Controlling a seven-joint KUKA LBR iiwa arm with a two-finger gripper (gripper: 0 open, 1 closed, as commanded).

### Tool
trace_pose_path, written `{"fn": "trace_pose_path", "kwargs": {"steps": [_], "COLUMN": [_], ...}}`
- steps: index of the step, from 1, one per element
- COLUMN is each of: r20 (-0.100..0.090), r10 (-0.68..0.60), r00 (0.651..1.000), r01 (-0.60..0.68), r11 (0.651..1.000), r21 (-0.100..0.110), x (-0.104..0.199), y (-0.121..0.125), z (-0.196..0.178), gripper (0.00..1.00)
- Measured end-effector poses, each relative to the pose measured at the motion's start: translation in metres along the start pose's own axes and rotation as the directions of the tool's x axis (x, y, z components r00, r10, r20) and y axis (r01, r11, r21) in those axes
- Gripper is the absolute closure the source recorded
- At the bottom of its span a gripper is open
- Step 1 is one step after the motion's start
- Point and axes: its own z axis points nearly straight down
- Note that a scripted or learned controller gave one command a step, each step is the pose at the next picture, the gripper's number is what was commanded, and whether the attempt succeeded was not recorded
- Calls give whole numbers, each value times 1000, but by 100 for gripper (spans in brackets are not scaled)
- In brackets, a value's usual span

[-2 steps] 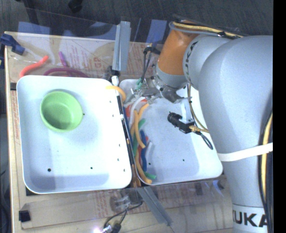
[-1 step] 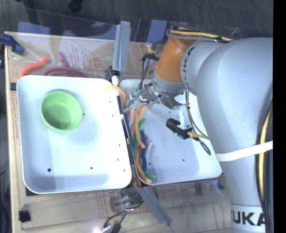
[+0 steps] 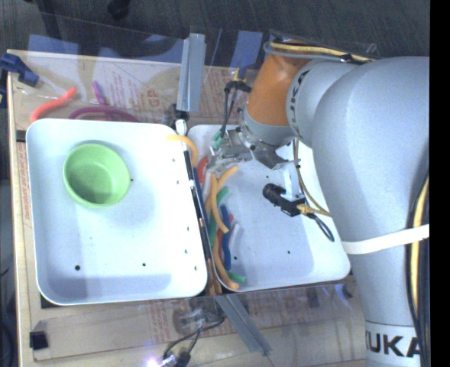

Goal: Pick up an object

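Seen from the fixed camera above, at a slant: two shallow white plastic bins side by side on a wooden bench (image 3: 118, 323). In the left bin (image 3: 95, 274), toward its upper left, a round light-green plastic bowl (image 3: 97, 175), upright, mouth up, well apart from everything else. In the right bin (image 3: 286, 270), hard against its left wall, a loose heap of thin flexible sticks (image 3: 223, 216) in orange, yellow, red, green and blue, overlapping one another and running from the upper left corner down toward the lower left corner. Reaching in from the right, a bulky grey robot arm (image 3: 370, 144) with an orange band (image 3: 270, 90) above the wrist, covering much of the right bin's right side. At the arm's end, a small metal two-finger claw (image 3: 226, 150), low over the upper left corner of the right bin, right at the top of the stick heap. Claw state: cannot tell, too small and cluttered to read. Just below the wrist, a black connector (image 3: 280, 197) with a trailing cable hanging over the right bin's floor. Behind the bins on the bench, an orange strip (image 3: 53, 104) and a purple looped cord (image 3: 102, 113).
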Motion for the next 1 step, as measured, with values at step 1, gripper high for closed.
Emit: {"fn": "trace_pose_path", "kwargs": {"steps": [1], "r20": [0], "r10": [0], "r00": [1000], "r01": [0], "r11": [1000], "r21": [0], "x": [0], "y": [0], "z": [0], "gripper": [0]}}
